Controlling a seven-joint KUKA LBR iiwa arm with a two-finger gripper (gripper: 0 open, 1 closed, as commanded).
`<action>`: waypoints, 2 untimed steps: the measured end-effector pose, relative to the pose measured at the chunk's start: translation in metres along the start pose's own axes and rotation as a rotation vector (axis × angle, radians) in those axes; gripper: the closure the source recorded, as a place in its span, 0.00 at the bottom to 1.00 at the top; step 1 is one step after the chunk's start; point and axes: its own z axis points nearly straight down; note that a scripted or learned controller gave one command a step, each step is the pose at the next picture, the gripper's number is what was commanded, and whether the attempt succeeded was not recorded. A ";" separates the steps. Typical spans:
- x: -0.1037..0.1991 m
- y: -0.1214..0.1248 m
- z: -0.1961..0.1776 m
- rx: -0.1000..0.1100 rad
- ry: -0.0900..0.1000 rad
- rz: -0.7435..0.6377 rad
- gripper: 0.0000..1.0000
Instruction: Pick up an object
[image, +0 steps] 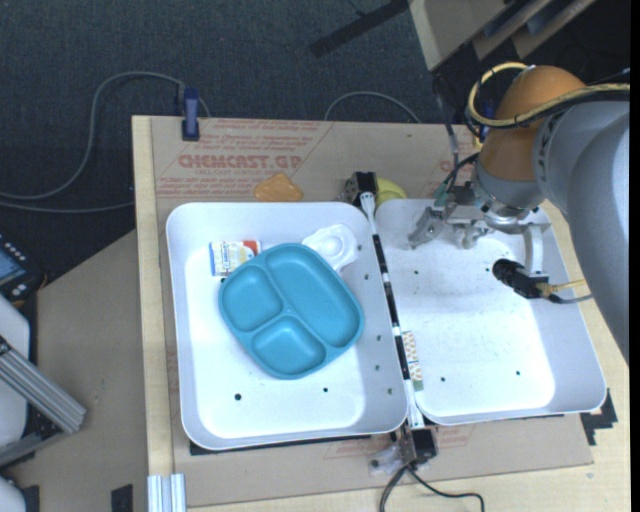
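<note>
Not started, by the look — gripper (447, 226) hangs over the right bin's (500, 380) far edge, fingers spread, nothing btwn them. Candidate objs — blue tray (290, 310), small carton (233, 255) — sit in left bin (200, 380), well apart.

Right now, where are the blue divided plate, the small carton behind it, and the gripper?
Blue divided plate (289, 308), camera view, on the ridge where its three compartments meet.
Small carton (232, 255), camera view, on its visible top face.
Gripper (462, 226), camera view, on its metal body over the right bin.
</note>
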 end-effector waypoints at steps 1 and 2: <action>0.017 -0.007 0.001 0.004 0.002 -0.003 0.00; -0.003 0.000 0.001 -0.001 0.000 -0.001 0.00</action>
